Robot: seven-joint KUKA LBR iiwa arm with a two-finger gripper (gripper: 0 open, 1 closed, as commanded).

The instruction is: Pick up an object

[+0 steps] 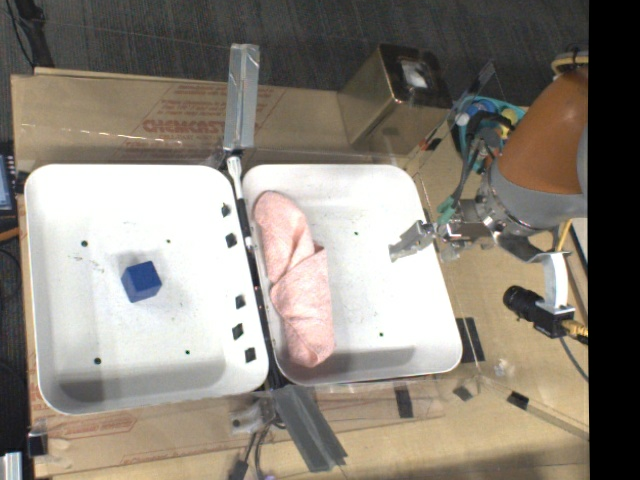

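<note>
Two shallow white bins sit side by side on my bench, seen from above at a slant. The left bin [60,268] holds a small blue cube [142,280], resting on the floor a little left of the bin's middle, well apart from the walls. The right bin [400,298] holds a rolled pink cloth [295,278], lying lengthwise along its left wall, from the far end toward the near end. My gripper [410,242] hangs over the right side of the right bin, reaching in from the right, well apart from the cloth. Nothing sits between its fingers; whether they are spread or closed, I cannot tell. My orange band [545,138] shows at the far right
</note>
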